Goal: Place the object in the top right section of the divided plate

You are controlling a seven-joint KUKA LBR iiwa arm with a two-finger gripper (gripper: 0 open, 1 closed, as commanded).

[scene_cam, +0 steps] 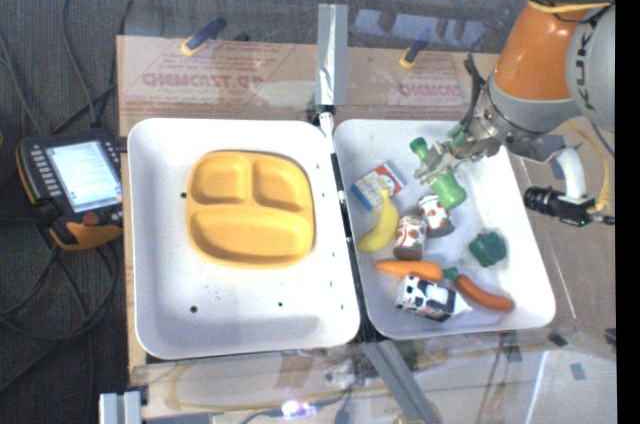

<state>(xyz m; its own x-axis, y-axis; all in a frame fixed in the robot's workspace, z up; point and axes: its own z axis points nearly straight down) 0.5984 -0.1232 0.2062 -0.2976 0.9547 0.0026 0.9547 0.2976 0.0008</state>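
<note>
— Where do we see the gripper?

— Over the right bin, near its upper edge, just above a green object. Whether that piece sits between the fingers, we cannot tell; the wrist hides them.

— And the divided plate?

— Yellow, in the left bin, well apart. The banana, carrot and small cartons lie crowded together; several we can't identify.

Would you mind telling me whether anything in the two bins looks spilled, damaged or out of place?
Nothing stands out. The yellow divided plate lies flat in the left bin, holding nothing. The toy foods, among them a banana and a carrot, lie loosely jumbled in the right bin.
</note>
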